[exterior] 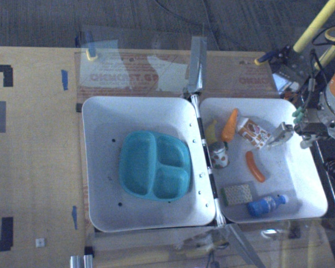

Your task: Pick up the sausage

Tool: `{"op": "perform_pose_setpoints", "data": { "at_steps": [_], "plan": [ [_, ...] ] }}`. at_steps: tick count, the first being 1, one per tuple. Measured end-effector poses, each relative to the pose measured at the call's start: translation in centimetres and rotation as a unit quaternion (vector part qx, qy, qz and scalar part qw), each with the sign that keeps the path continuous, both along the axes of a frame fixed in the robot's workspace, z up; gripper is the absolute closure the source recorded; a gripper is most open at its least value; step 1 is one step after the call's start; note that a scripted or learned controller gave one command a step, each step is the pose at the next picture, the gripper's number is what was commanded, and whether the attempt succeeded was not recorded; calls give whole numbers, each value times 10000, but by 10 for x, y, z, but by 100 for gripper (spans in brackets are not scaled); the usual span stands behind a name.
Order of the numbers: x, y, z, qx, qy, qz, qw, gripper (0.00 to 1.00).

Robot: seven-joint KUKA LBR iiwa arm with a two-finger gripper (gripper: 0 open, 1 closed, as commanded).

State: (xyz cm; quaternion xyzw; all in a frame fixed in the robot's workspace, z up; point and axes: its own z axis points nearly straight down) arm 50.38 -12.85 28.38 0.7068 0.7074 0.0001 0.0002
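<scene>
Hovering at right bin's point(318, 205) upper right edge: gripper point(281, 134), fingers slightly parted, nothing between them. Just left of fingertips: small carton point(252, 133), tilted. Below and left, apart from gripper: sausage point(255, 166), orange-red, lying diagonal on bin floor (untouched). Further left: carrot point(230, 125), yellow piece point(211, 132), small can point(219, 154) by divider. Toward front: grey sponge point(237, 194), blue bottle point(266, 205) on its side. In left bin point(100, 121): 1 teal tray point(154, 165) with 3 compartments.
</scene>
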Motion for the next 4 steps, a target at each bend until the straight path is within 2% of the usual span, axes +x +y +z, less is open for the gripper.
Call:
{"op": "perform_pose_setpoints", "data": {
  "at_steps": [1, 2, 3, 4],
  "plan": [
    [28, -3, -157, 0, -4, 1454, 9894, 0],
    [19, -24, -197, 7, -18, 1505, 9886, 0],
    [20, -24, -186, -6, -46, 1498, 9887, 100],
    [100, 22, -101, -4, -6, 926, 9957, 100]
  ]
}}
